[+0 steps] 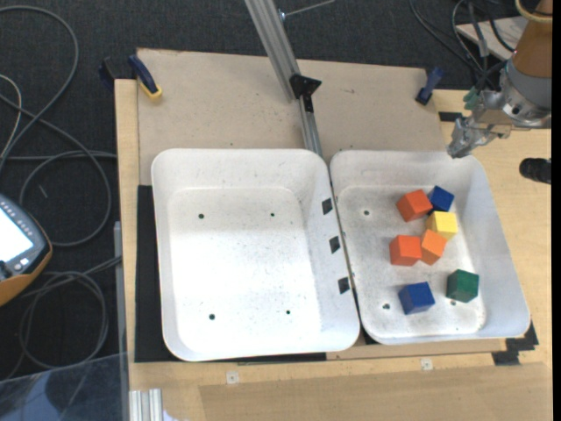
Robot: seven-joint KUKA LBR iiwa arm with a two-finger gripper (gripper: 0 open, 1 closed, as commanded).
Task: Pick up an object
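Blocks lie clustered in the right bin (500,235), the green block (463,285) standing slightly apart. The gripper (459,146) hovers over the bin's far rim; whether it is apart cannot be told. Choosing the isolated green block would avoid neighbours.

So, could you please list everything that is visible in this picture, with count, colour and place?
bins: 2, white, side by side on the bench; left bin, right bin
orange blocks: 3, in the right bin
blue blocks: 2, in the right bin, one near the far side, one near the front
yellow block: 1, right bin, middle
green block: 1, right bin, front right
clamps: 2, blue, at the board's far corners
metal pole: 1, grey, slanting up from behind the bins
cables: several, black, on the floor at left
gripper: 1, grey, above the right bin's far right corner
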